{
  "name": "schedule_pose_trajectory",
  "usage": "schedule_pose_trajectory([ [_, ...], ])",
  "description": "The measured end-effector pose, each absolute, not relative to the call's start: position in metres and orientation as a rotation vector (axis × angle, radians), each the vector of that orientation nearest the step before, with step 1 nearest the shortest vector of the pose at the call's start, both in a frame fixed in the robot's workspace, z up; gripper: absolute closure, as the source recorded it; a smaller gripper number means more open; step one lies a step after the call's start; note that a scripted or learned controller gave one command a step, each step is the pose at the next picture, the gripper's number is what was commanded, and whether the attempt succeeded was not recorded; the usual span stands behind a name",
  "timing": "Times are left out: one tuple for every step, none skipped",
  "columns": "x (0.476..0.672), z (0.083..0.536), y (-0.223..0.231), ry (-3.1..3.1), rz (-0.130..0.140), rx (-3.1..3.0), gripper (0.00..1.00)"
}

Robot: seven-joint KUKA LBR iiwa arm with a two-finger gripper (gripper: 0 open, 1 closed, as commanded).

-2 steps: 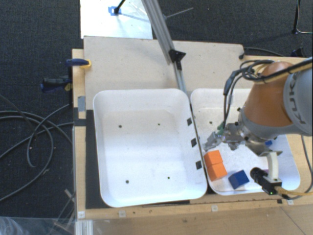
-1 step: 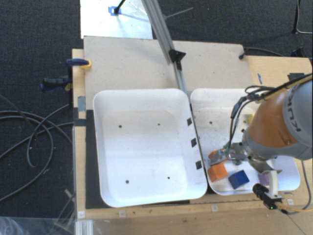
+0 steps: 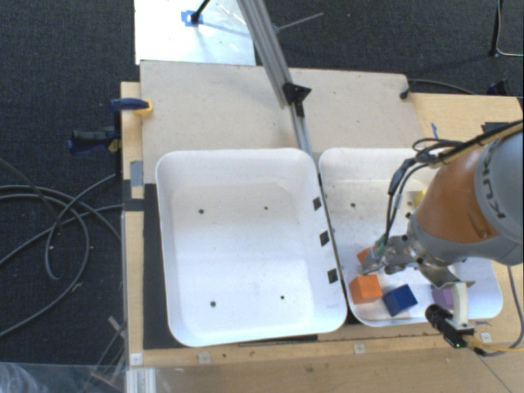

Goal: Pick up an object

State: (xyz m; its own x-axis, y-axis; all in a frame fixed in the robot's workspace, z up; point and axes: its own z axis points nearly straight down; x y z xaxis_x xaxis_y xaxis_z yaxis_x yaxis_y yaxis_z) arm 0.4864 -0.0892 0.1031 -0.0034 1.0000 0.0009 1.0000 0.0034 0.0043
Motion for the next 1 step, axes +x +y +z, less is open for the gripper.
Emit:
schedule_pose_trajectory([
  [0.4937, 0.093, -0.1039, 2.222, 0.008, 2.218, 1.0],
])
